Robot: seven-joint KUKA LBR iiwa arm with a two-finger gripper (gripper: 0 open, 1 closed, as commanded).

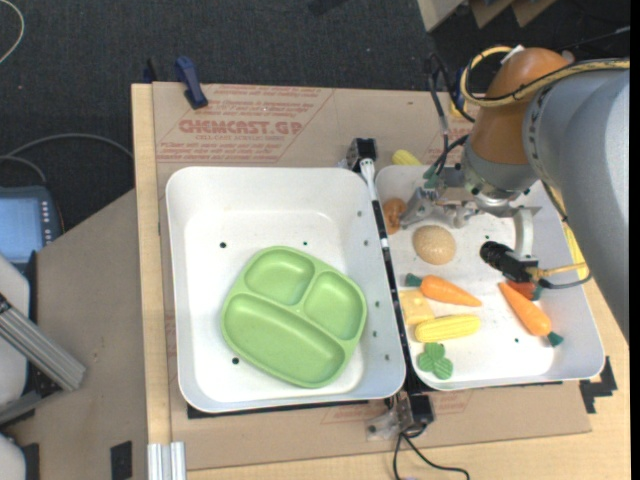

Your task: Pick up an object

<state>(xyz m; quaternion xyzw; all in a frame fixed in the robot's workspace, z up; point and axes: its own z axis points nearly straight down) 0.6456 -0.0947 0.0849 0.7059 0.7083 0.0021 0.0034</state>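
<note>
— Brown bench (250,118) below, bearing two white bins. Closest to the viewer, well in front of the beige egg (434,244)?

— Green leaf toy (435,361), then corn cob (447,326), then carrot (450,291) just in front of the egg. All lying loose and flat, probably scattered to offer a choice of targets.

— Left of the egg?

— Green plate (295,313), alone in the left bin (185,198), well apart. Probably too broad to grasp, hence kept away from the pile.

— Right of the egg?

— Second carrot (527,311), near, slightly in front.

— Beyond the egg?

— Gripper (447,208), hanging just behind and above the egg, seemingly lined up on it as the likeliest pick. Released or clenched: cannot tell from this angle. Nothing seen held. Egg resting on the floor of the right bin (500,358), not yet lifted. Farther back, yellow piece (406,157) by the far rim.
</note>
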